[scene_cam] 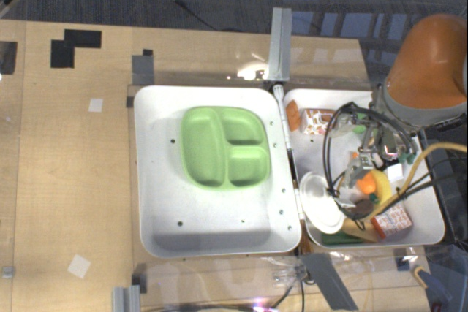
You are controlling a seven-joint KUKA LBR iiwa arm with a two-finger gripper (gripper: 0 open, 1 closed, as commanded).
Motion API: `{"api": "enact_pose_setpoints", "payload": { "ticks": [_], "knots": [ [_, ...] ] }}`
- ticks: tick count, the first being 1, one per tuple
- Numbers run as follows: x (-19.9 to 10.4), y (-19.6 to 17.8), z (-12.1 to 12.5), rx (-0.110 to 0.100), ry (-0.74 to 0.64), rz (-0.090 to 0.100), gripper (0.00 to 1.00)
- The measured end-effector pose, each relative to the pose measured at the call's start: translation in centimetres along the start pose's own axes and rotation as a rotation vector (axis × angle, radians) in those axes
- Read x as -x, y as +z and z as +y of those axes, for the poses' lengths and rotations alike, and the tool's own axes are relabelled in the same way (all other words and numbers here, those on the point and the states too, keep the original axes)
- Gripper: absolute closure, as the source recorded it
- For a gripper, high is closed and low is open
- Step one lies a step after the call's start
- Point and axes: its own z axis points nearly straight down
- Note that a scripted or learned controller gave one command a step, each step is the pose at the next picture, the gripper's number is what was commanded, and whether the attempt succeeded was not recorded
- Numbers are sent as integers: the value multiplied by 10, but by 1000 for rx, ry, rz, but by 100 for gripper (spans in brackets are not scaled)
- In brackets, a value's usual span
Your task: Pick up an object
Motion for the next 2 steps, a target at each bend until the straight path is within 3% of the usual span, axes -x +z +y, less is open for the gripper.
{"api": "enact_pose_setpoints", "payload": {
  "ticks": [1,2],
  "knots": [
    [7,101,-25,-6,-43,-19,0],
    [-25,106,-50,-2,7,-28,0]
  ]
}}
